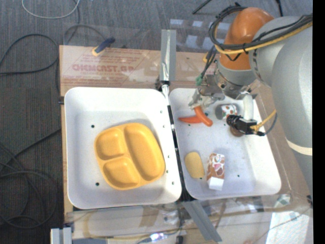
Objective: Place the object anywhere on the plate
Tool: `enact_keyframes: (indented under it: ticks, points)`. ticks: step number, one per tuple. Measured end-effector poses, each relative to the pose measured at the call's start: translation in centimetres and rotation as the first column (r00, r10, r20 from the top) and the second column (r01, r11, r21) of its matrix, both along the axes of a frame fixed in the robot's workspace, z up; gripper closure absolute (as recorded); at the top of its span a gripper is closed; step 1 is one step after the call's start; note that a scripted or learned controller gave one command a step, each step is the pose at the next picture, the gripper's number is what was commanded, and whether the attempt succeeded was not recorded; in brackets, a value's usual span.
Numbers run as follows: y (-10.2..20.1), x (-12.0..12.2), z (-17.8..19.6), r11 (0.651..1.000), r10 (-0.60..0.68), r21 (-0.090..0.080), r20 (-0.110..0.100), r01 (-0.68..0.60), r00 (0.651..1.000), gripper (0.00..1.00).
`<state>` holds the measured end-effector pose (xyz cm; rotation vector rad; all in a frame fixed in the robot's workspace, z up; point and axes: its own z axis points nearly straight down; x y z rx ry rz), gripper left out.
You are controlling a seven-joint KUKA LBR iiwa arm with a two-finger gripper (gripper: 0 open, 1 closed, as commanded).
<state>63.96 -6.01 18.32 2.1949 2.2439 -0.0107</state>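
Two white bins side by side: yellow divided plate (130,154) in the left bin (76,187); orange carrot (196,119), tan oval piece (194,164) and small carton (216,171) in the right bin (264,182). Reached in from the right, gripper (202,103) low over the carrot's upper end. Fingers blurred and crowded by cables; cannot tell whether apart or together.

Lab: test bins (76,187), loose cables (48,6)

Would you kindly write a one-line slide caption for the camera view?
The hand hovers at the orange carrot in the right bin; the yellow plate waits in the left bin.
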Motion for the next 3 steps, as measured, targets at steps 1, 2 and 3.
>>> enact_keyframes:
  ticks: [1,2,3]
  points:
    - [6.3,-4.1,0.0,0.97,0.242,0.008,0.0,-0.242,0.97,1.0]
    - [13.6,-5.6,0.0,0.906,0.423,0.008,0.001,-0.423,0.906,1.0]
    - [13.6,-5.6,-0.1,0.906,0.423,0.009,0.001,-0.423,0.906,0.0]
